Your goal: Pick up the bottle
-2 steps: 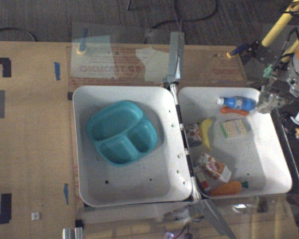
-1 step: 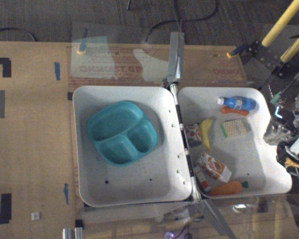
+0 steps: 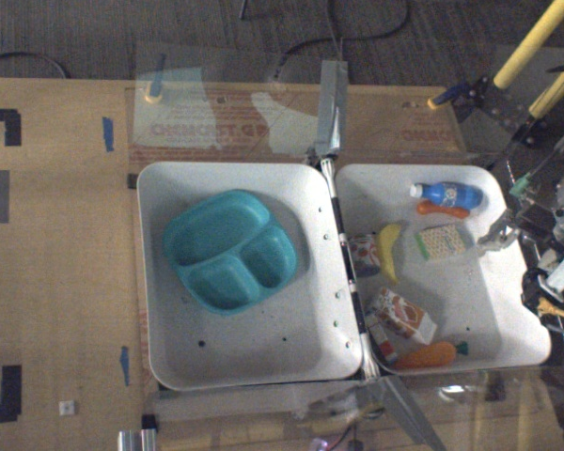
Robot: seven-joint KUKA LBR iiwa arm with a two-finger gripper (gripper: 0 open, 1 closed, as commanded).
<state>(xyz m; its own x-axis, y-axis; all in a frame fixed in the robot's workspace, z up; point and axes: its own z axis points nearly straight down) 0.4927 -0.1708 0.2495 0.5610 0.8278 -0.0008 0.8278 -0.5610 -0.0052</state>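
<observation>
Nearest me, a carrot (image 3: 427, 355) lies along the front wall of the right bin (image 3: 508, 336), with a small carton (image 3: 404, 315) just behind it. The bottle (image 3: 448, 194), blue with a white cap, lies on its side at the far wall. The left bin (image 3: 160, 346) holds a teal tray (image 3: 228, 250). The gripper (image 3: 504, 230) sits at the right bin's right edge; I cannot tell its opening.

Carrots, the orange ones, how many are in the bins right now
2, both in the right bin. One small carrot lies at the far side just below the blue bottle. A bigger carrot lies at the near edge by the carton. None seem hidden.
</observation>
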